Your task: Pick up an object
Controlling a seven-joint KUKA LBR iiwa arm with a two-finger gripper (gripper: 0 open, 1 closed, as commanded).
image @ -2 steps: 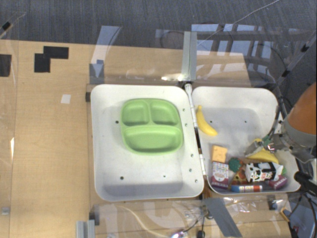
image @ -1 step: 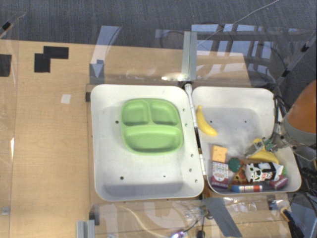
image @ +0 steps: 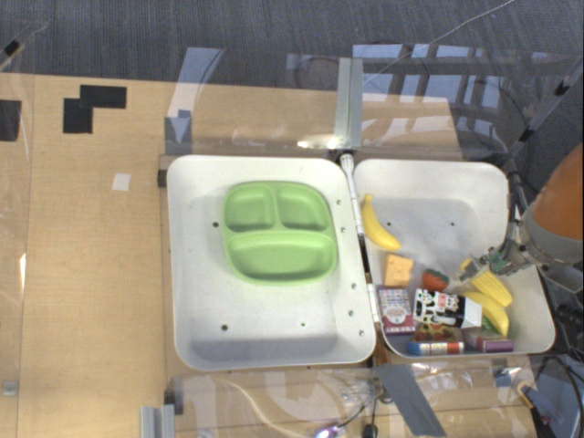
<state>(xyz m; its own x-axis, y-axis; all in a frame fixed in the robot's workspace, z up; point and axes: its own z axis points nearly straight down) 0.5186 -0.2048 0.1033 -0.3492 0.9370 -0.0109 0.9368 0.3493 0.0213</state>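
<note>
The bench [image: 91,272] was pale wood and carried two shallow white bins side by side. The left bin [image: 196,336] held a green divided plate [image: 278,230] with three compartments, lying flat near the bin's middle. The right bin [image: 456,194] held the small things, all crowded toward its near edge. The grey arm [image: 558,213], with its orange band, reached in from the right, and its gripper [image: 488,265] sat low over the right bin, just above a yellow banana-shaped toy [image: 493,301] that lay slanted near the right wall. Whether the gripper was spread or closed, or had anything in its grasp, could not be told. A second banana [image: 376,225], bright yellow and curved, lay apart along the bin's left wall. Toward the near edge lay a black-and-white patterned box [image: 443,309], and beside it a small red-and-white carton [image: 395,306]. An orange cube [image: 398,269] sat just above the carton. A small red and green piece [image: 434,280] lay between the cube and the gripper. Coloured markers [image: 436,346] lined the near rim.
</note>
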